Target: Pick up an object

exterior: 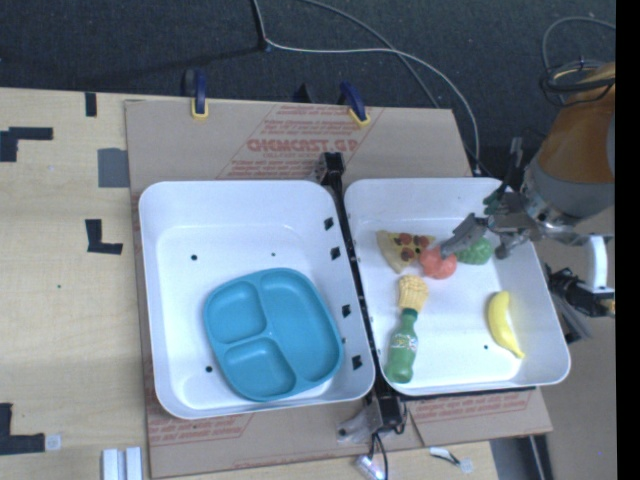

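The gripper (478, 236) is seen at the right of the frame, low over the upper part of the right bin (530, 368). Its fingers are spread apart, with a green object (477, 253) lying just beside or under their tips; whether that object is touched cannot be told, and nothing is seen clamped between them. A red round toy (437, 264) lies just left of the green object, touching a pizza slice toy (400, 247). Below these, a corn cob (411, 293) and a green bottle (401, 346) are lined up end to end, and a yellow banana (503, 323) lies near the bin's right wall. A blue divided tray (270, 334) is held in the left bin (170, 218). Red lettering is printed on the cardboard sheet (280, 138) above the bins but is too blurred to be read with certainty.
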